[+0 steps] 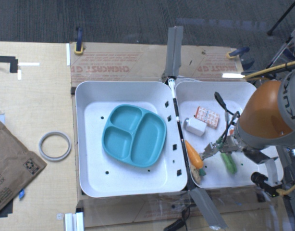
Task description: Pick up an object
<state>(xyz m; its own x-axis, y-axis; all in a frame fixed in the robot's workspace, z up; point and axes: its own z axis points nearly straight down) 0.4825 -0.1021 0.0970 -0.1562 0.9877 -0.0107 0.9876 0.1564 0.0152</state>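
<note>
The arm (265,114) is seen lowered into the right bin (243,88), with the gripper (212,150) placed just right of an orange carrot (193,156); whether its jaws are spread or pressed together cannot be told. A green object (229,162) lies just right of the jaws. Above them a white block (194,126) and a red-patterned packet (207,116) are found. Well to their left, 1 teal divided plate (134,135) rests in the left bin (90,143).
</note>
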